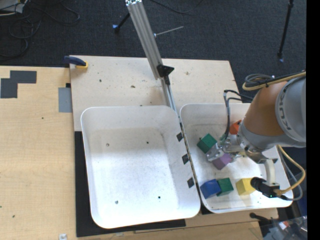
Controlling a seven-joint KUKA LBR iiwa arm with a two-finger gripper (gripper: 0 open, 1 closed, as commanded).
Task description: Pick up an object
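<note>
As seen from above:
Blocks: six in the right bin (192, 115).
Purple block (223, 160): touching pincer (218, 155).
Pincer grip: cannot tell.

Several small blocks lie in the right-hand bin (192, 115), all in its nearer half. A dark green block (206, 143) sits tilted toward the bin's middle, close to the wall shared with the other bin. Just beside it, nearer the camera, a purple block (223, 160) lies at the tip of the end effector (219, 154); whether it is actually gripped is hard to tell. Along the bin's near edge a blue block (210, 188) and a smaller green block (225, 185) touch side by side, with a yellow block (244, 186) a little apart to their right. An orange piece (234, 128) shows partly behind the arm.
</note>
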